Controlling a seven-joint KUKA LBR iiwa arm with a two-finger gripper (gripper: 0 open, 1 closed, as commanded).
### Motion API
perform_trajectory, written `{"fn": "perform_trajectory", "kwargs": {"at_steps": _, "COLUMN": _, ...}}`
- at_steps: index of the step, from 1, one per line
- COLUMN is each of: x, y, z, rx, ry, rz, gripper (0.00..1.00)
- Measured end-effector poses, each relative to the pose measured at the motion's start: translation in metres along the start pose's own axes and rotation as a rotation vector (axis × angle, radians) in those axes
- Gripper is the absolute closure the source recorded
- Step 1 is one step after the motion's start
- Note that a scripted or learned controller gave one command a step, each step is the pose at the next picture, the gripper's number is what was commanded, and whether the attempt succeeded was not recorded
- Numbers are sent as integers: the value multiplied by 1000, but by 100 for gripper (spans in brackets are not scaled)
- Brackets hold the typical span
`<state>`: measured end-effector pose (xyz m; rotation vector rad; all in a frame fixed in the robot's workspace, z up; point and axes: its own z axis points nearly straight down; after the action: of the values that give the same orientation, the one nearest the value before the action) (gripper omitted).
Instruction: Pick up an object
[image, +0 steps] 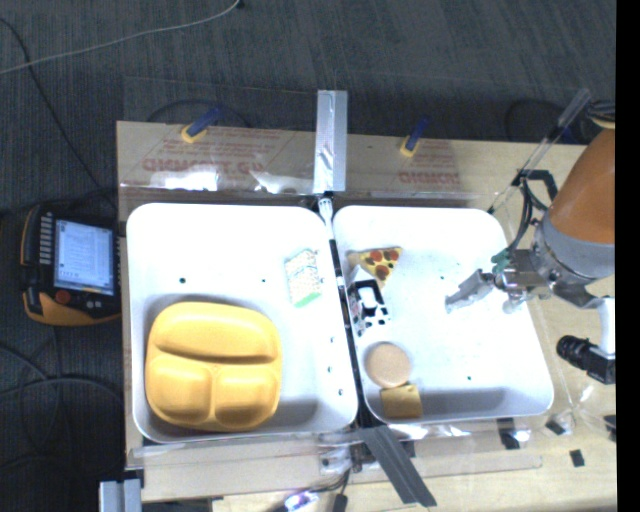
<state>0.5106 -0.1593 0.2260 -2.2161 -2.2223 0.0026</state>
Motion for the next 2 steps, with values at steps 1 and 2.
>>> {"fn": "perform_trajectory", "kwargs": {"at_steps": 1, "x": 65, "y": -5, "z": 69, "rx": 0, "ry": 0, "rz": -62, "gripper": 0}}
{"fn": "perform_trajectory", "kwargs": {"at_steps": 2, "x": 100, "y": 18, "z": 43, "rx": -2, "ry": -1, "rz": -432, "gripper": 0}}
